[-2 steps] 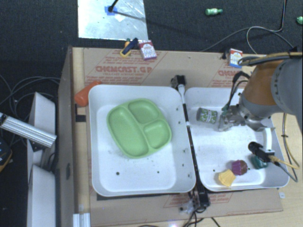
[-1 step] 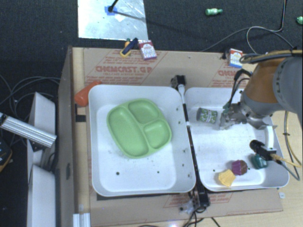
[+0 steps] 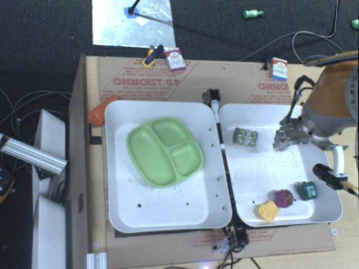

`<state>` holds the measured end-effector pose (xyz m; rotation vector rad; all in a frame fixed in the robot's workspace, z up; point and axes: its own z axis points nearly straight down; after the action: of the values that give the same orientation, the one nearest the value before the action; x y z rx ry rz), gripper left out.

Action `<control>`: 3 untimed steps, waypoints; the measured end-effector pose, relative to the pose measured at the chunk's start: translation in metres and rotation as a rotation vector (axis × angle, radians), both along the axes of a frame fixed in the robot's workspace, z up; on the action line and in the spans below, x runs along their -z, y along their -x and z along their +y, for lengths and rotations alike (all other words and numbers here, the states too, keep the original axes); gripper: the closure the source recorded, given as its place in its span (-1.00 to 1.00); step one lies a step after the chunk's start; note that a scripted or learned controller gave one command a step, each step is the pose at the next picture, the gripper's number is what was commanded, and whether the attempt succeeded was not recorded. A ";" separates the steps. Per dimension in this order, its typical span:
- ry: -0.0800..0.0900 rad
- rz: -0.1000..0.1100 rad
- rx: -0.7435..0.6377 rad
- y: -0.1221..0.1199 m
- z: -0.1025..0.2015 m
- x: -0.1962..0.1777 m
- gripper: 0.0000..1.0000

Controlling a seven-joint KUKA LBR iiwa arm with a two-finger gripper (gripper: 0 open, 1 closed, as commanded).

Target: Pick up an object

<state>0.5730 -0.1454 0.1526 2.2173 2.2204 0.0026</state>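
A small green cylindrical can with a pale label [image 3: 245,137] lies on its side in the right white plastic bin [image 3: 247,206] — just left of the fingers [image 3: 282,140]; whether they are open I cannot tell. Below them sit a purple lump [image 3: 283,198], a yellow block [image 3: 268,210] and a teal object [image 3: 307,190] — a green sectioned plate [image 3: 164,151] lies far left.

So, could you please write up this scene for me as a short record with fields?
left bin: holds a green divided plate
right bin: holds a green can lying on its side near the far left, plus a yellow block, a purple object and a teal object along the near edge
arm: reaches in from the right over the right bin
gripper: right of the can, apart from it, holding nothing visible
task state: no object picked up yet
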 end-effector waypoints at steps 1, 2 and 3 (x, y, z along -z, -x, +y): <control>-0.001 0.002 0.000 0.000 0.000 0.001 -1.00; -0.002 0.003 -0.003 -0.027 0.042 0.069 -1.00; -0.001 0.001 -0.003 -0.075 0.044 0.068 -1.00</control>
<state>0.6480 -0.1011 0.0851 2.2146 2.2244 0.0028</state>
